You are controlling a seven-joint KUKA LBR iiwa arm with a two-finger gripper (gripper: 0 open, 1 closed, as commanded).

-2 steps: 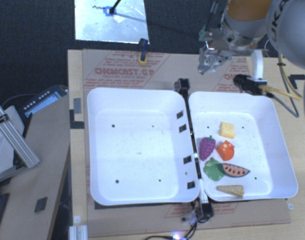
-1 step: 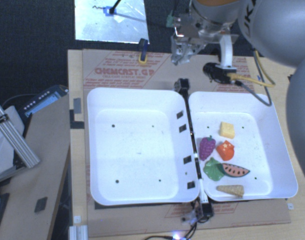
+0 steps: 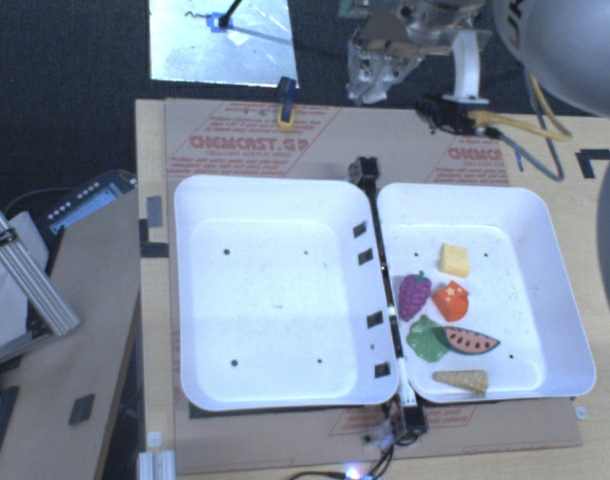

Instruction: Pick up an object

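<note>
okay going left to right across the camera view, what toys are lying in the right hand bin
Purple grapes → yellow cheese block → watermelon slice. I left out the green leafy piece, the orange toy and the tan wedge, since they overlap these in left-right position. All lie in the right bin.
</note>
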